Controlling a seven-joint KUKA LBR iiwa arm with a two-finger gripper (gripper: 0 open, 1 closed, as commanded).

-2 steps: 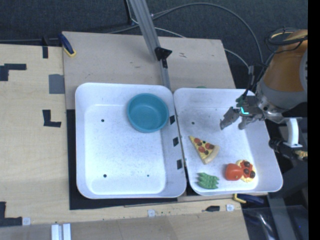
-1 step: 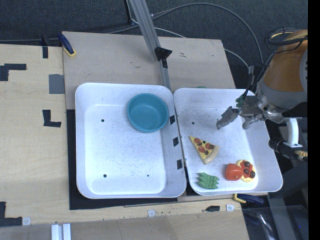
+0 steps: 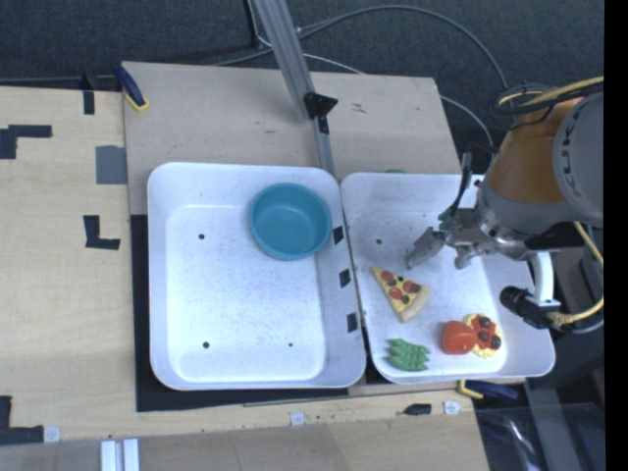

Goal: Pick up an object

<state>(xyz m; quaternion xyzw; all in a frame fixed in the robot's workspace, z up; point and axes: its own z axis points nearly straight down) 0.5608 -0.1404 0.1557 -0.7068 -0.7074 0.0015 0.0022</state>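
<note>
My gripper [image 3: 438,259] hangs over the middle of the right bin [image 3: 392,189], its fingers spread open with nothing between them. A toy pizza slice [image 3: 400,293] lies just below and to the left of it, apart from the fingers. Further toward the bin's front lie a green leafy toy [image 3: 408,355] and a red and yellow toy [image 3: 471,336]. A blue bowl [image 3: 290,221] stands at the back of the left bin [image 3: 186,263].
The arm's orange band [image 3: 525,160] and grey wrist cover the right bin's right side. A slanted metal pole [image 3: 294,62] runs down to the gap between the bins. Cables [image 3: 574,312] loop at the right edge.
</note>
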